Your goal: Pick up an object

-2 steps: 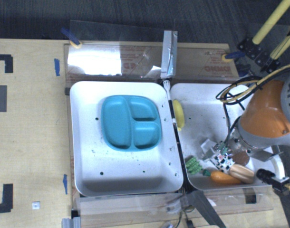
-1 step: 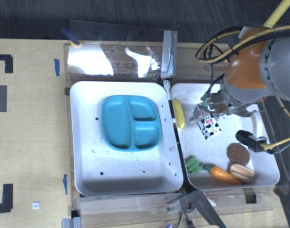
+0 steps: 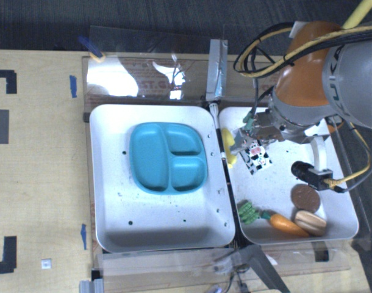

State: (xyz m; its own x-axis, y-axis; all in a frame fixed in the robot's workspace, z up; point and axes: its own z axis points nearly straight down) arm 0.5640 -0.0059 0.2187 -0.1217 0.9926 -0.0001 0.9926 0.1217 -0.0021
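My gripper [image 3: 249, 140] hangs over the upper left part of the right bin [image 3: 344, 224], close to the wall between the bins. A yellow object [image 3: 227, 143] lies against that wall, just left of the gripper. A small white item with black and red marks [image 3: 258, 159] sits right below the gripper; whether it is held cannot be told. At the bin's front lie an orange carrot [image 3: 282, 223] with a green top [image 3: 247, 213], a tan oblong piece [image 3: 310, 220] and a brown round disc [image 3: 305, 196].
The left bin [image 3: 113, 224] holds a blue divided plate [image 3: 168, 157] in its middle. A clear plastic panel [image 3: 143, 78] stands behind the bins. The grey arm with its orange band [image 3: 308, 72] reaches over the right bin's back right corner.
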